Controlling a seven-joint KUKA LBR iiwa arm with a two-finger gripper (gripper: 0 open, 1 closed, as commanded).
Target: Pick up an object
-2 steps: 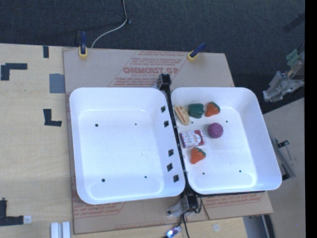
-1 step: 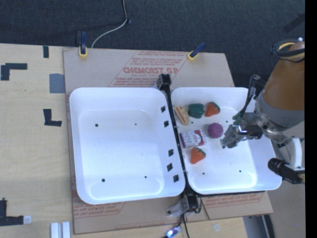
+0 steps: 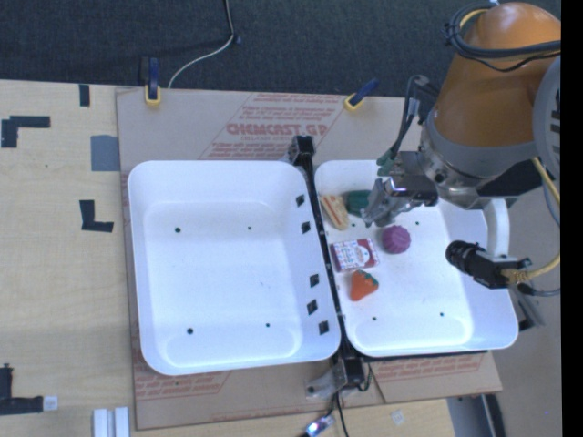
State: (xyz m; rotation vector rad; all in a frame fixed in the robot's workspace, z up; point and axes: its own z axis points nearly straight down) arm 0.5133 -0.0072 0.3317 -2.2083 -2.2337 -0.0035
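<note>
Pincer (image 3: 376,213) hangs over the right bin (image 3: 437,330), and I cannot tell its grip, while the left bin (image 3: 219,271) sits beside it, and the right one holds a sandwich (image 3: 334,211), packet (image 3: 352,255), strawberry (image 3: 363,285) and purple ball (image 3: 395,239).

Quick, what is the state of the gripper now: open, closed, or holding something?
Gripper: cannot be told; it hangs over the right bin, near the purple ball.
</note>
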